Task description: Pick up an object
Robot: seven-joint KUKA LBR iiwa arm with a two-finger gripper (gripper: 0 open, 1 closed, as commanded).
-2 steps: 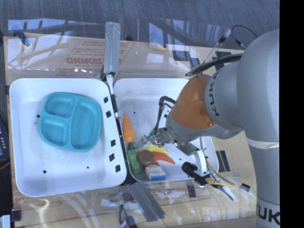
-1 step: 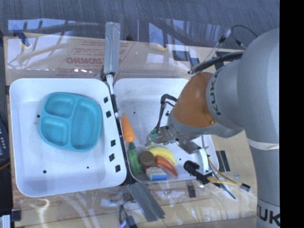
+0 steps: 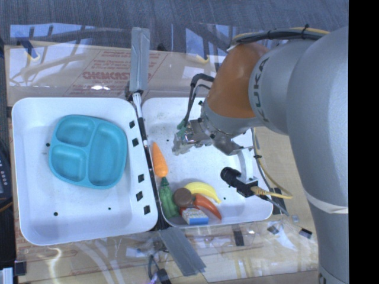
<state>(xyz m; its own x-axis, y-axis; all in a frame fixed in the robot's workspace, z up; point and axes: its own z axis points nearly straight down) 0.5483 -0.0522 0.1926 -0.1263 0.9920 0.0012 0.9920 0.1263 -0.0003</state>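
The arm (image 3: 284, 81) reached over the right bin (image 3: 172, 108), with the fingers (image 3: 185, 139) suspended above bare bin floor; whether they stood apart or together could not be determined, and nothing was visible between them. The left bin (image 3: 23, 158), well apart from the fingers, carried a blue divided plate (image 3: 87, 151). The candidate objects lay below and to the left of the fingers, clustered in the near corner of the right bin. The carrot (image 3: 159, 160), nearest the fingers, was an orange tapered piece lying apart from the rest; it appeared to be a light, rigid, smooth toy, best gripped across its thicker middle. Farther from the fingers lay a yellow banana (image 3: 203, 190), a red pepper (image 3: 208, 206), a green item (image 3: 167, 200), a brown round item (image 3: 182, 196) and a small blue block (image 3: 195, 218), packed touching, which would likely hinder a clean grasp.
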